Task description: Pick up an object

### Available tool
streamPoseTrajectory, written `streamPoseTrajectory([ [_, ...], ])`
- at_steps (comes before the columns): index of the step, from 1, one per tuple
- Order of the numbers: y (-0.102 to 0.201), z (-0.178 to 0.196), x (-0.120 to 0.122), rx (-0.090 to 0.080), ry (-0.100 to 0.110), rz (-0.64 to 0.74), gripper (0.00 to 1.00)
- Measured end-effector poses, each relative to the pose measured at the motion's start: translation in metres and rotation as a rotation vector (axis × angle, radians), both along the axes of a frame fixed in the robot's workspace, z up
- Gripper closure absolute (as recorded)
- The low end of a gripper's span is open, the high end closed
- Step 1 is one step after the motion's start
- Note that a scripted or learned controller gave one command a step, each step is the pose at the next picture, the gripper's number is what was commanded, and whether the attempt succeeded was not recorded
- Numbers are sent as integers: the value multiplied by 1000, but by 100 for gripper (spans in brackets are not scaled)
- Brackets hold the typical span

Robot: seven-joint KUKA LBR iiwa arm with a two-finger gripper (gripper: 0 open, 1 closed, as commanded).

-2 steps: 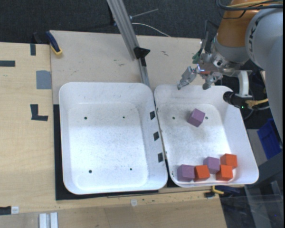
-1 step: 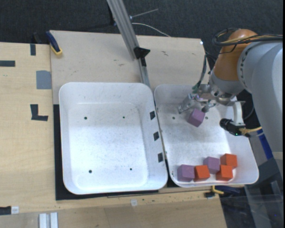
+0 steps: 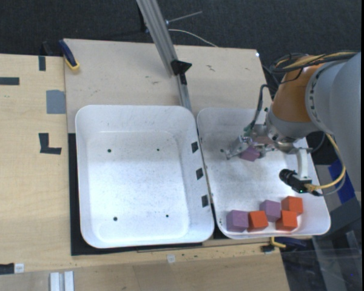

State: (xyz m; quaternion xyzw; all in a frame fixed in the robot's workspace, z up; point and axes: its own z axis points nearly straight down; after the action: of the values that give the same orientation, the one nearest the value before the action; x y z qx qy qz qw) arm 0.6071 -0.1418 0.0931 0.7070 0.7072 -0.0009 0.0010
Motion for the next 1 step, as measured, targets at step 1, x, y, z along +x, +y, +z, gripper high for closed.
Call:
streamPoseTrajectory([
  [1, 1, 10, 1, 2, 1, 2, 100],
])
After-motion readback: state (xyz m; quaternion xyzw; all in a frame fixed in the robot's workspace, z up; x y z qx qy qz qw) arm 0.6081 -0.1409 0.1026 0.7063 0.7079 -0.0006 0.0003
